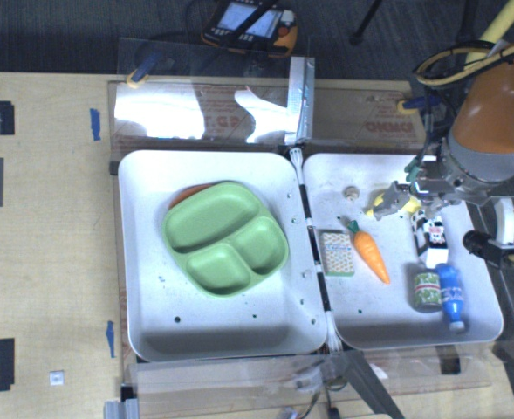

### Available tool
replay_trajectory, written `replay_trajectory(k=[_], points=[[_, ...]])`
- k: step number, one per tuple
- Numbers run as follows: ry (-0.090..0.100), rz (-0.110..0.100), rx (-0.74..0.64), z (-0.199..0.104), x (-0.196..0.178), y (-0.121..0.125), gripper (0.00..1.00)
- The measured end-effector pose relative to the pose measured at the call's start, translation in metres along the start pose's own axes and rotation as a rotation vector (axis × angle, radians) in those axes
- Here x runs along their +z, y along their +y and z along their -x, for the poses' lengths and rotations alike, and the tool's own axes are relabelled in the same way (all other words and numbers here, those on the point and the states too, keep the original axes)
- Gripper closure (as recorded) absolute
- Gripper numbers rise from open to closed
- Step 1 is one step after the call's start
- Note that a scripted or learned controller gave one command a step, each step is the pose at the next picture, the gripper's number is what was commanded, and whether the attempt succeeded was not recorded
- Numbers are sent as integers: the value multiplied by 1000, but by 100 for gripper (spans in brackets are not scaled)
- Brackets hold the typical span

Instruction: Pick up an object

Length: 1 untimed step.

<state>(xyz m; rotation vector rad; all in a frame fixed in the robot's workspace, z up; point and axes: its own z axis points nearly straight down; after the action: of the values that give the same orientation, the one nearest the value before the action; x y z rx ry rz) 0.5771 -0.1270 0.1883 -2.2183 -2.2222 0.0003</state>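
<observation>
The right bin [361,321] holds an orange carrot [372,256], a speckled square packet [337,253], a yellow object [384,203], a small round piece [351,193], a green can [427,289], a blue bottle [451,297] and a black-and-white item [434,232]. My gripper [418,188] hangs low over the back right part of this bin. It sits just right of the yellow object and above the black-and-white item. Whether it touches the yellow object is unclear.
In the left bin [143,304] lies a green divided plate [225,237] with something orange-red [187,194] peeking out behind it. A metal divider [302,103] and clear sheet stand behind the bins. The arm's wrist [492,120] looms over the right bin's far right corner.
</observation>
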Motion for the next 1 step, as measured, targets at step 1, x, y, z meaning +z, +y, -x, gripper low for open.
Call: replay_trajectory(k=[1], points=[[1, 16, -23, -5, 87, 11, 0]])
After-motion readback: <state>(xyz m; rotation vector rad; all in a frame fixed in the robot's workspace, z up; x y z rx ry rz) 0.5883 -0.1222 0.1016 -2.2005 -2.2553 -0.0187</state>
